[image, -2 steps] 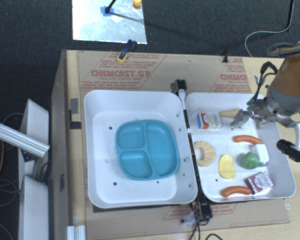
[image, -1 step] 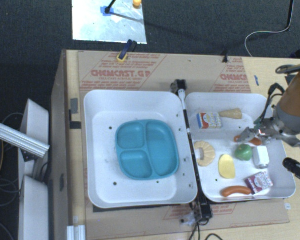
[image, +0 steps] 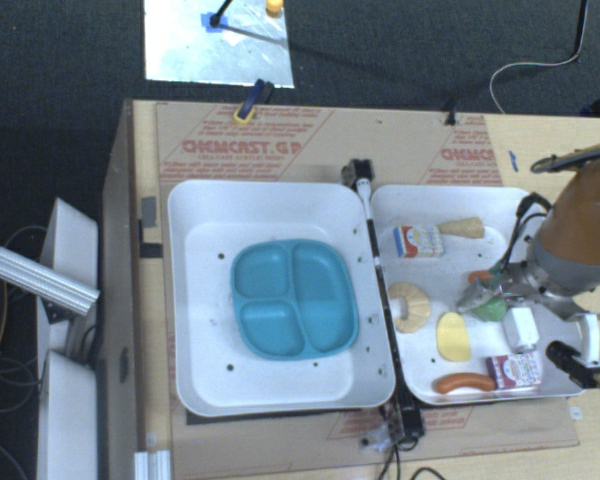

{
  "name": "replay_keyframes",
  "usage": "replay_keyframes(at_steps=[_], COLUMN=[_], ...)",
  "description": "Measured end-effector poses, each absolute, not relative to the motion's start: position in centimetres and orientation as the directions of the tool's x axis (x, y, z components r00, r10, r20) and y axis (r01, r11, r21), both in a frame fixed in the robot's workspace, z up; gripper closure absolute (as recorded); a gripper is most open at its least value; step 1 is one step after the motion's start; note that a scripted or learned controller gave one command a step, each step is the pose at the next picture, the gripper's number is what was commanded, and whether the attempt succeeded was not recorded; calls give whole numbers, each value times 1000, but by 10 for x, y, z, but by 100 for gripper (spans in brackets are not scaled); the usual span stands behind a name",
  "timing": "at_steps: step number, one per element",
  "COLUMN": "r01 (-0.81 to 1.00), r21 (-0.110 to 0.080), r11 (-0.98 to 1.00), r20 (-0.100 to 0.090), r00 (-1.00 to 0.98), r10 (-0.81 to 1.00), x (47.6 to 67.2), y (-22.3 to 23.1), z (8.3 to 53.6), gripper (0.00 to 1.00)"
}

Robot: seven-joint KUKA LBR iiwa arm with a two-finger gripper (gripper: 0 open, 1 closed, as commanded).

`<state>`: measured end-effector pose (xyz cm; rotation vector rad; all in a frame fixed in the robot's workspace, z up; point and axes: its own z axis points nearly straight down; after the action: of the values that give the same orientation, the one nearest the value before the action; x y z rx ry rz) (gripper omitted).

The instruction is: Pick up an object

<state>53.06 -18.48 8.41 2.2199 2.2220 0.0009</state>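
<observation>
two white bins sit on our table point(image: 280, 133). our jaws point(image: 487, 296) hang low in the right bin point(image: 420, 368), over a green object point(image: 492, 309). we cannot tell how they stand.

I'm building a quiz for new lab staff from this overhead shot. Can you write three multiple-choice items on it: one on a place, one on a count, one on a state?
1. Where does the blue plate lie?
A. In the left bin
B. In the right bin
C. On the floor

2. How many compartments does the blue plate have?
A. One
B. Three
C. Six

3. How is the sausage positioned?
A. Lying flat near the right bin's front edge
B. Standing upright in the left bin
C. Resting on the blue plate

Answers:
1. A, as the plate sits in the middle of the left bin.
2. B, as ridges split it into two upper sections and one lower.
3. A, as it lies flat along the front wall of the right bin, beside a small carton.
</observation>
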Motion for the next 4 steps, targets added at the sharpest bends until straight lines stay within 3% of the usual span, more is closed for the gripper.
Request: replay_keyframes(at_steps=[1, 2, 3, 4], r01=[1000, 1000, 1000, 1000], r21=[3, 6, -1, 1], r11=[4, 5, 2, 1], r20=[0, -2, 0, 0], r00=[-4, -5, -2, -1], r10=[1000, 1000, 1000, 1000], x=[578, 639, 601, 556], y=[-136, -160, -187, -170], z=[85, 176, 91, 84], gripper=[0, 0, 0, 0])
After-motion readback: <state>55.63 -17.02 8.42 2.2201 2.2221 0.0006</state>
